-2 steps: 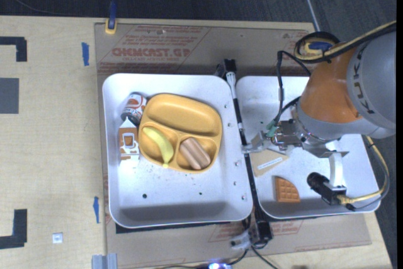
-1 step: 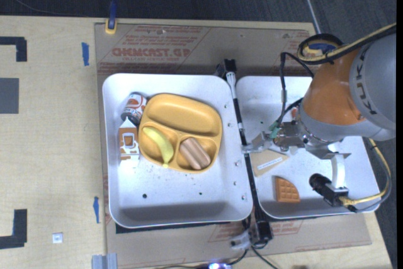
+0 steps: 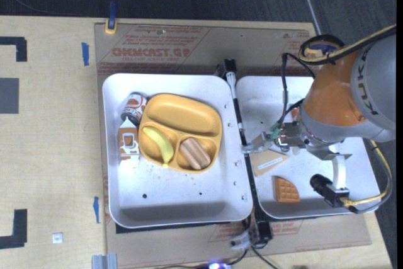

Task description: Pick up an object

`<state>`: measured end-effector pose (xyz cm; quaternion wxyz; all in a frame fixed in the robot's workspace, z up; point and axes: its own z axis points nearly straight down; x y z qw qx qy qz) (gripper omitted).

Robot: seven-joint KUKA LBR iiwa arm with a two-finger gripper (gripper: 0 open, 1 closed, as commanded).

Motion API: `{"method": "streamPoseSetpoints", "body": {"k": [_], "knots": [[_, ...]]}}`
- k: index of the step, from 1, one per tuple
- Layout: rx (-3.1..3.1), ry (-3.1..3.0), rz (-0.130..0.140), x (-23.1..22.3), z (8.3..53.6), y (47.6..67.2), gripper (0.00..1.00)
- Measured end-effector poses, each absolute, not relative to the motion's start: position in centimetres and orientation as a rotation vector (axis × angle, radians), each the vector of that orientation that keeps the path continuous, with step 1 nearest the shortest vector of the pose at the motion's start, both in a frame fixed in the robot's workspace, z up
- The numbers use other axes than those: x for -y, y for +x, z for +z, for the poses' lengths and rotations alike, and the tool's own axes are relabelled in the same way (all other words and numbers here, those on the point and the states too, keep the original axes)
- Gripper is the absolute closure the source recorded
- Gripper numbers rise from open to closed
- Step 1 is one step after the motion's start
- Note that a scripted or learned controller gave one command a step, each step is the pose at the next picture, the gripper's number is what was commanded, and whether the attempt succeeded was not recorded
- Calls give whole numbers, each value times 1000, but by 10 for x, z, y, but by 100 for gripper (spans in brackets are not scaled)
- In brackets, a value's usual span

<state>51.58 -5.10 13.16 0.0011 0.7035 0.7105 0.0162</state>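
One gripper [image 3: 272, 140] on the grey arm with the orange band [image 3: 340, 104] hangs low near the left wall of the right shallow white bin [image 3: 263, 96]. Whether it is parted or closed cannot be told from above, and nothing is seen held.

A pale flat strip [image 3: 269, 164] lies just beside it towards the front edge, probably the nearest target. A brown waffle-patterned square piece [image 3: 286, 189] sits further on, near the front wall, with bare floor around it for a clean descent.

The dividing wall crowds any approach from the left. In the left white bin [image 3: 176, 201], a yellow divided plastic plate [image 3: 182, 113] cradles a yellow banana [image 3: 158, 145] and a hot dog [image 3: 195, 153], well apart from the arm.
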Motion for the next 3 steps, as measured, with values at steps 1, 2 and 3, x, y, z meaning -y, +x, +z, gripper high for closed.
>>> {"method": "streamPoseSetpoints", "body": {"k": [1,2,3], "knots": [[-2229,2209,52,52,131,516,0],[-2226,2210,50,56,129,516,0],[-2221,2209,50,60,126,515,0]]}}
